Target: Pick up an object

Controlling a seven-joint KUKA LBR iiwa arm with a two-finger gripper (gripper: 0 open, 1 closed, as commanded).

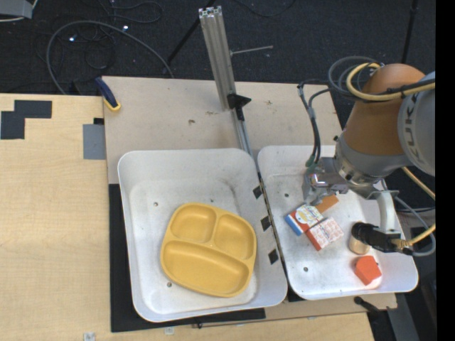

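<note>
My hand (321,183) hangs low in the right bin (284,190), just above a small printed carton (315,226); whether it is apart or together I cannot tell. This looks like the approach, nothing lifted; next I must settle squarely over the carton and close.

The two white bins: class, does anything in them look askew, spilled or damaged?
Nothing spilled or damaged. The yellow divided tray lies flat but turned at an angle in the left bin. In the right bin, the small carton lies on its side near the orange block.
</note>
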